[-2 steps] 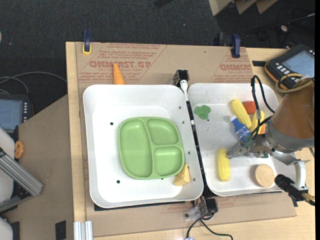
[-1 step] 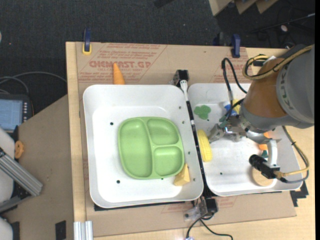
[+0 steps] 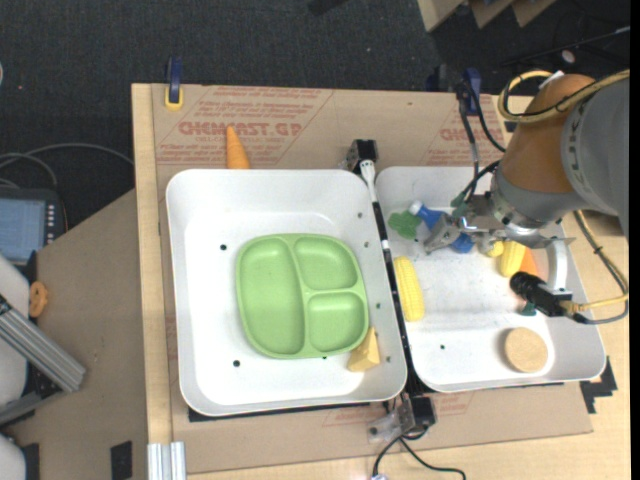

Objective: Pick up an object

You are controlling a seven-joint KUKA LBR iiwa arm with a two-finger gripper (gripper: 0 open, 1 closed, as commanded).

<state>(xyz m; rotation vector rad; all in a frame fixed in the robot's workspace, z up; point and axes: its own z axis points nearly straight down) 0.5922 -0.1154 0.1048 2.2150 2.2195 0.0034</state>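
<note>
I have the gripper low in the right bin, near its far left corner, over a small cluster of toys. From this slanted view I cannot tell its state, and I see nothing clearly held.

No target is named, so I weigh what lies closest. Just beside the gripper sit a blue piece and a green piece, both small and, I judge, light hard plastic. They lie touching or nearly so, which makes a clean pinch awkward; I would take whichever one shows free flanks.

The corn lies lengthwise against the bin's left wall. I expect it to be light, stiff and a little slippery, and best gripped across its middle, though the wall crowds one side.

The tan disc near the front right looks flat and low, so it is likely hard to get under. A yellow piece sits partly under the arm.

In the left bin, the green tray is broad and offers only its rim; the cheese wedge leans at its corner.
</note>
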